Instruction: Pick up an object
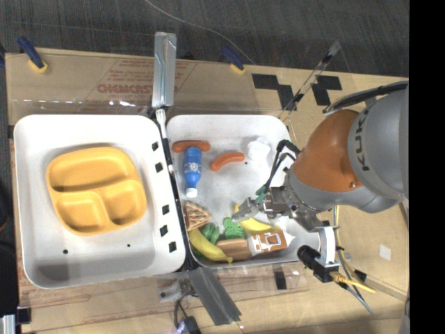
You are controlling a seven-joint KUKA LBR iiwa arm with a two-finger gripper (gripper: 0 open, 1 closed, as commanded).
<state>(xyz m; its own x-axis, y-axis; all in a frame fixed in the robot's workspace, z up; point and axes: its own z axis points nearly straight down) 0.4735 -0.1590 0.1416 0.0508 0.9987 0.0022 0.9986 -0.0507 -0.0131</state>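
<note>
My gripper (252,207) hangs low over the front half of the right bin (229,122), just above a small yellow item (256,224). Below it lie a brown-and-white carton (268,243), a banana (207,246), a green piece (230,229) and a pizza slice (195,216). Farther back in the same bin are a blue bottle (192,168), two sausages (191,145) (227,160) and a white lump (259,149). No item is visibly lifted off the bin floor.
The left bin (28,186) holds a yellow compartment tray (97,188). A metal bar (164,72) stands behind the divider between the bins. The grey arm with its orange band (334,162) covers the right bin's right side.
</note>
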